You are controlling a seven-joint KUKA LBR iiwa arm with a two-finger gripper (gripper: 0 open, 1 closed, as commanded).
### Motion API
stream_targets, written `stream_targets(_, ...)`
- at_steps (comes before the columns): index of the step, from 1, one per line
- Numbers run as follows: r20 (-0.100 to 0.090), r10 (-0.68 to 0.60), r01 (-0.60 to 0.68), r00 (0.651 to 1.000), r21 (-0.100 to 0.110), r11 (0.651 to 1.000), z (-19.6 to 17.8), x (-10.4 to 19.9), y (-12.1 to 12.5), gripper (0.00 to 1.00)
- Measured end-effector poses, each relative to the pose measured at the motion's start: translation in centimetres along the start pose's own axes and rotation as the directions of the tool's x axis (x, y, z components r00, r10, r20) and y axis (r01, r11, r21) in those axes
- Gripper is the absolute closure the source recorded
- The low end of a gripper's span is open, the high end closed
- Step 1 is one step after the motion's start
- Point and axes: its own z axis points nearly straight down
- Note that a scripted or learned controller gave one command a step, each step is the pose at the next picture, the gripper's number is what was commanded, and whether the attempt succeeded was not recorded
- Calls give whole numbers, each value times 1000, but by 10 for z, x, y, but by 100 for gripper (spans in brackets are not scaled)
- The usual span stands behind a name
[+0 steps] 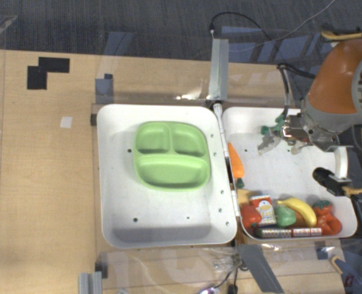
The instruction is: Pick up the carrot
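Two shallow white plastic bins sit side by side on the pale wooden bench (pixel 40 182). The left bin (pixel 116 225) holds a light green three-compartment plastic tray (pixel 171 154), lying flat slightly toward 12 o'clock of the bin's centre.

The right bin (pixel 303 176) holds the task object: a slim orange toy carrot with a green tip (pixel 235 164). It lies flat against the bin's 9 o'clock wall, right beside the divider between the bins, its length running roughly 12 to 6 with the green tip at the 6 o'clock end. Nothing touches it from above.

Along the right bin's 6 o'clock edge sits a cluster of toy food: a yellow plastic banana (pixel 301 209), a green rounded vegetable piece (pixel 285 215), a red tomato-like piece (pixel 250 215), a small red-and-white labelled can (pixel 264 208), and a red-orange piece (pixel 329 223) at the 4 o'clock corner. These crowd together, touching one another.

The grey arm with its orange band (pixel 340 78) enters from 3 o'clock. The two-finger gripper (pixel 275 141) hangs over the bin's 12 o'clock half, well apart from the carrot, which lies toward 8 o'clock of it. Fingers appear spread, with a visible gap between the tips and nothing between them.
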Motion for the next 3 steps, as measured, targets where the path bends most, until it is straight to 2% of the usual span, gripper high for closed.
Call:
stream_targets(1,0,-195,195,981,0,981,65,-9,-31,0)
stream_targets(2,1,-197,197,980,-6,980,53,-8,-28,100)
stream_targets(3,3,-477,477,879,-3,879,-37,12,-61,100)
